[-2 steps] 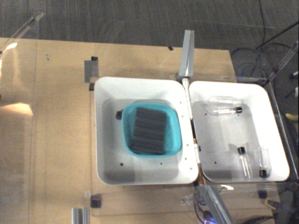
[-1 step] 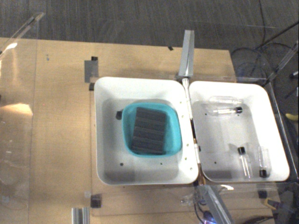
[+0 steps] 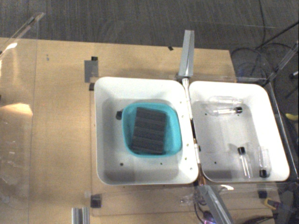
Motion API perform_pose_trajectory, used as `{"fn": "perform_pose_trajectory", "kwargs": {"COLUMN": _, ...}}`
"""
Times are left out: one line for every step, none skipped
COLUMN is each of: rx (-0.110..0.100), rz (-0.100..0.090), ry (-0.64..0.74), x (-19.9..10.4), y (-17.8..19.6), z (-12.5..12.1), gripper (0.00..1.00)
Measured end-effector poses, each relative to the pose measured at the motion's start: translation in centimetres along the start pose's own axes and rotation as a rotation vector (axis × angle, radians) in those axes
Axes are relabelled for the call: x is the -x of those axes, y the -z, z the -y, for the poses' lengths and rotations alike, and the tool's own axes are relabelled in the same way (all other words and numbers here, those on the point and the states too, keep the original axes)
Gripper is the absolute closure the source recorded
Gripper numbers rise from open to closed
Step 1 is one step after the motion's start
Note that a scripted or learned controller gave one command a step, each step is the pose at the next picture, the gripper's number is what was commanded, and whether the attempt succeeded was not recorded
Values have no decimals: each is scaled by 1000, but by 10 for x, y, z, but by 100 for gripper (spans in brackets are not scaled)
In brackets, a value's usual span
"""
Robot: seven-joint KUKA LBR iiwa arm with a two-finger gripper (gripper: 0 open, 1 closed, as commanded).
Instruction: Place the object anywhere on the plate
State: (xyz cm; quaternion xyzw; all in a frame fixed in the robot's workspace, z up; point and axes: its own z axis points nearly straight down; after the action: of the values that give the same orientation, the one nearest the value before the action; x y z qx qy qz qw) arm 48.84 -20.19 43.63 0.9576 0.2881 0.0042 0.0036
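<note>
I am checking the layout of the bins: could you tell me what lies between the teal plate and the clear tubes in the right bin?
In the camera view, between the teal plate and the clear tubes, there is bare white bin floor and the two bins' adjoining rims.

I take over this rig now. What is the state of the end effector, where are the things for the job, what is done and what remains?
End effector: I cannot report its state from this camera view.
Plate: teal, in the left bin, near its middle.
Object: a dark ribbed block lies flat on the plate, inside its rim.
Right bin: three clear tubes with dark caps, one near the top and two near the bottom right.
Done: the block appears placed on the plate.
Left: seemingly nothing; just confirm the placement.
</note>
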Motion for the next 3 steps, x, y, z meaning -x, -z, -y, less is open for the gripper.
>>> {"fn": "perform_pose_trajectory", "kwargs": {"rx": 0, "rz": 0, "ry": -126, "x": 2, "y": 0, "z": -3, "gripper": 0}}
{"fn": "perform_pose_trajectory", "kwargs": {"rx": 1, "rz": 0, "ry": -250, "x": 2, "y": 0, "z": -3, "gripper": 0}}
{"fn": "perform_pose_trajectory", "kwargs": {"rx": 1, "rz": 0, "ry": -376, "x": 2, "y": 0, "z": -3, "gripper": 0}}
